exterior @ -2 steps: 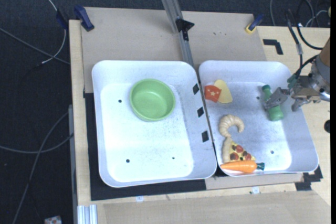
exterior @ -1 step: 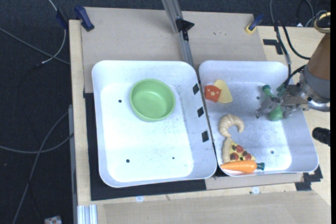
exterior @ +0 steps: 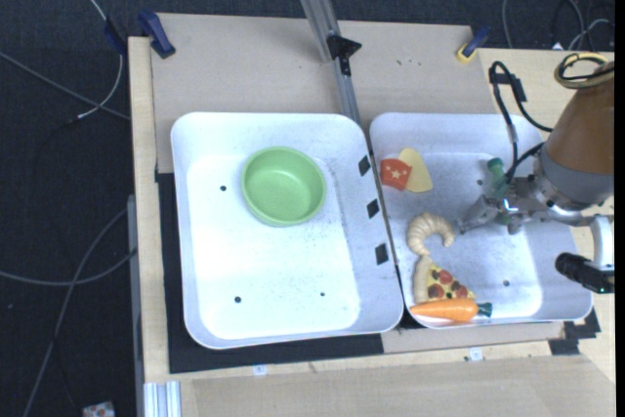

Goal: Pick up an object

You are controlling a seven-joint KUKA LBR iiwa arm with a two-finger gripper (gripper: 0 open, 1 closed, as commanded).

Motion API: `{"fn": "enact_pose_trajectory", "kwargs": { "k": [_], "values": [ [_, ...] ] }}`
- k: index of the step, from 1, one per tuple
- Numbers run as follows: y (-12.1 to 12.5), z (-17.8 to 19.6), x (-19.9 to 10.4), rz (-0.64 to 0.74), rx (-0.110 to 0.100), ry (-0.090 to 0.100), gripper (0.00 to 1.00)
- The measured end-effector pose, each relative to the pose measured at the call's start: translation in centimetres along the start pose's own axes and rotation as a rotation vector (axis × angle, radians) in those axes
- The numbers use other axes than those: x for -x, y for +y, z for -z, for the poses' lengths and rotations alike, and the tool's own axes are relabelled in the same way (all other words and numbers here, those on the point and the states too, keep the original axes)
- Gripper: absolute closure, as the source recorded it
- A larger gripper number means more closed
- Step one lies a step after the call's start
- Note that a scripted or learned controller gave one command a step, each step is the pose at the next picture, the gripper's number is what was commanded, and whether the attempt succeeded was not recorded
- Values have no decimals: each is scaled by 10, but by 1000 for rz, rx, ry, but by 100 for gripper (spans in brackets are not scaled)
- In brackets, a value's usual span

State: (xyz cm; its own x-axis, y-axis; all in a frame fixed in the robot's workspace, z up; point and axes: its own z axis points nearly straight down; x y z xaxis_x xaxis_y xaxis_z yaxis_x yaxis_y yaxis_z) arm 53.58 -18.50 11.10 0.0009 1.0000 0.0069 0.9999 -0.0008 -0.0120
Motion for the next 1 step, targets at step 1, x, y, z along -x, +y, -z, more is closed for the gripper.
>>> {"fn": "enact_pose_trajectory", "kwargs": {
  "k": [1],
  "values": [
    [-1, -16, -1, 0, -1, 1, 0]
  ]
}}
